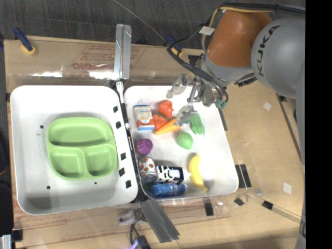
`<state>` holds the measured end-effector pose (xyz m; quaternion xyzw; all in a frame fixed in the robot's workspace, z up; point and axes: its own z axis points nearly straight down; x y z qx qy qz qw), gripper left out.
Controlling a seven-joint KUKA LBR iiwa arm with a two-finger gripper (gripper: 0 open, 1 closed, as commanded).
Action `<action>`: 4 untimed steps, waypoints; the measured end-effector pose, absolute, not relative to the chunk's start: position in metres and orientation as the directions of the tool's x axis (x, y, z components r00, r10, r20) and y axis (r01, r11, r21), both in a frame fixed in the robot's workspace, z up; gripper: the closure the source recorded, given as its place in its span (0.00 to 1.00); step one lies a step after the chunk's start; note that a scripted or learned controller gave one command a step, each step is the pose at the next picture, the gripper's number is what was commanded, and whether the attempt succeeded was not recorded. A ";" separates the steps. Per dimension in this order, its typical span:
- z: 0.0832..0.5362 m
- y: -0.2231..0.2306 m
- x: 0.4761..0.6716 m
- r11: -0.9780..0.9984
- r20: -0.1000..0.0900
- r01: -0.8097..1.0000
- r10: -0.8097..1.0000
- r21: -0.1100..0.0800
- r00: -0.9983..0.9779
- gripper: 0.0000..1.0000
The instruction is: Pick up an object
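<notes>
My gripper (180, 101) hangs over the back of the right bin (218, 160), fingers spread apart with nothing between them. Just below it lie a red-orange pepper (165, 108), an orange carrot (167, 125) and a dark green vegetable (196, 124). A small carton (143, 116) stands to the left of them. Further forward are a light green lime (184, 140), a purple item (144, 146), a yellow banana (195, 170), a can (147, 167), a black-and-white box (169, 174) and a blue bottle (166, 190).
The left bin (26, 139) holds a green divided plate (81, 147). A metal divider post (123, 51) stands between the bins at the back. The grey arm with its orange band (236, 35) reaches in from the upper right.
</notes>
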<state>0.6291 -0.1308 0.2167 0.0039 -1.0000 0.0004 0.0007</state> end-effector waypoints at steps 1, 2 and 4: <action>0.102 -0.105 0.639 0.999 -0.005 -0.032 -0.032 -0.001 -0.999 0.00; 0.099 -0.096 0.628 0.996 -0.018 0.090 0.090 -0.002 -0.996 0.00; 0.093 -0.196 0.570 0.995 0.000 -0.098 -0.098 -0.001 -0.995 1.00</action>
